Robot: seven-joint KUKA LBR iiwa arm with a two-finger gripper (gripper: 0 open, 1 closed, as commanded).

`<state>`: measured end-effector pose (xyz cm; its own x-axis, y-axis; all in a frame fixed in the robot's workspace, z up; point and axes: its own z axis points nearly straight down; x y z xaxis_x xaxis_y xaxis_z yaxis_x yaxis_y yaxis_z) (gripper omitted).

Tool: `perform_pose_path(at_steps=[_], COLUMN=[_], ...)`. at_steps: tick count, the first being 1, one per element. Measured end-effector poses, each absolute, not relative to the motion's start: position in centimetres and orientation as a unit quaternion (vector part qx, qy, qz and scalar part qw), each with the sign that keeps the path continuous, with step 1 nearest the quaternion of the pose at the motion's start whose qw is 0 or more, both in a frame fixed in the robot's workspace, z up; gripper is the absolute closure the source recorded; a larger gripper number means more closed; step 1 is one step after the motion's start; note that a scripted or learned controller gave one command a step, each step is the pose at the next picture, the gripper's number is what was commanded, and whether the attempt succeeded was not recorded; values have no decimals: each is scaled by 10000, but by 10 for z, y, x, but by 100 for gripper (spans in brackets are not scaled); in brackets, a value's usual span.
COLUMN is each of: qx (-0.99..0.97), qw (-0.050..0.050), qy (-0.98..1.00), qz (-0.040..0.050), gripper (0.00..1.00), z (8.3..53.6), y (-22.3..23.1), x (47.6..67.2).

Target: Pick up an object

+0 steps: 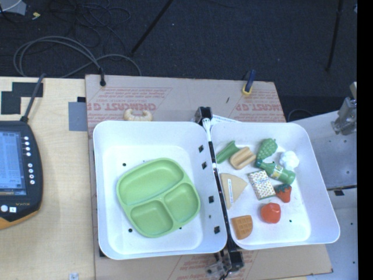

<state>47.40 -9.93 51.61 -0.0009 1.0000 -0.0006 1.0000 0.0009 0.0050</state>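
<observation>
We see toys [262, 177] crowding the right bin [317, 226], a green tray [157, 197] in the left bin [111, 156], and cannot tell the claw's state.

One fixed overhead camera, slanted down over both white bins [105, 156].

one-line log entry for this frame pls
phase: pre-grasp | arm: at right edge, outside bins | left bin: green divided tray | right bin: toy food incl. red tomato, waffle | held: nothing seen
</observation>
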Motion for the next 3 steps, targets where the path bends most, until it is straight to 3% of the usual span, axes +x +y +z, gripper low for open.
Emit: perform_pose_path(at_steps=[1,3], qx=[7045,7045], qw=[-3,-15], qy=[7097,7097], qz=[2,-11], gripper=[100,100], z=[539,537], y=[-36,106], x=[476,476])
